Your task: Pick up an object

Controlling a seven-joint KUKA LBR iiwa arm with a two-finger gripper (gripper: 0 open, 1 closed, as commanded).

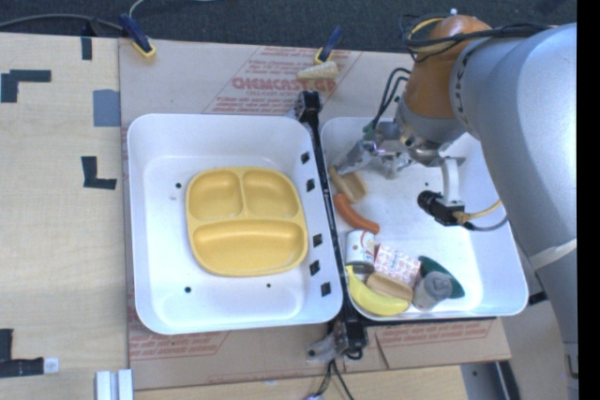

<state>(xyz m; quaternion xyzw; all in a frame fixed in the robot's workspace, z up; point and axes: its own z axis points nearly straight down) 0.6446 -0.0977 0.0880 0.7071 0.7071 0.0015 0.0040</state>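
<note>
My gripper (349, 164) hangs low over the back left part of the right bin (487, 248). Just below its tip lies a tan bread-like piece (350, 186), and I cannot tell whether they touch. An orange carrot (359, 218) lies a little nearer the front. Along the front wall sit a small white can (359, 248), a banana (372, 299), a red-dotted packet (397, 267), a grey cup (431, 291) and a dark green item (450, 276). Nothing visibly hangs from the gripper.
The left bin (155, 201) holds a yellow divided plate (247, 220) in its middle. The black divider rim (319, 192) between the bins runs close to the gripper's left. The grey arm with its orange band (441, 80) covers the right bin's back right.
</note>
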